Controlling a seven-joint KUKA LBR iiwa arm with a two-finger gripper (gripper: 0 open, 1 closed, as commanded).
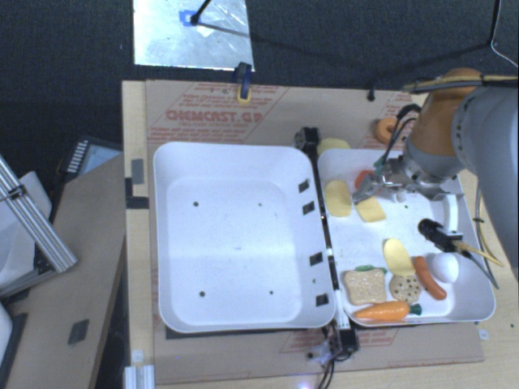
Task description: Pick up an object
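My gripper hangs low over the upper middle of the right bin, with the arm coming in from the right. A small red piece lies right at its tip; I see nothing held. Just left of it lies a pale yellow piece, and just below it a yellow wedge. Lower in the bin are a yellow oval piece, a bread slice, a cookie, a carrot, a sausage and a white egg.
The left bin adjoins the right one along a black hinged divider. An orange ring and a yellow piece sit at the right bin's far edge. A shiny sheet lies beyond the bench.
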